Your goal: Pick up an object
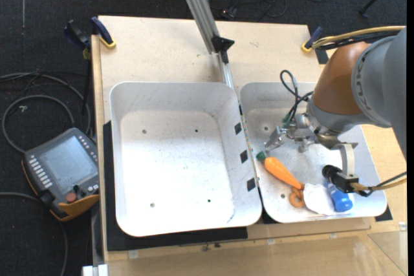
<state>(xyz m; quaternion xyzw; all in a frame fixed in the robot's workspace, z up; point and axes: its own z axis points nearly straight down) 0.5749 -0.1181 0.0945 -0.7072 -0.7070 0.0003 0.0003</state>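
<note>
Arm (362,84) in from right, wrist low over right bin (259,100). Gripper (277,136) near bin's back-left area, above floor; nothing visible between tips. Can't tell if pincer is released or clenched, metal parts too small and cluttered. Toy carrot (282,170) lies on bin floor just front of gripper, apart from it, green end toward divider. Blue-white object (336,198) and small brown ring (296,198) at front right. Left bin (129,97) beside it.

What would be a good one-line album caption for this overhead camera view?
Grey arm's gripper poised in the right bin just above a toy carrot.
</note>
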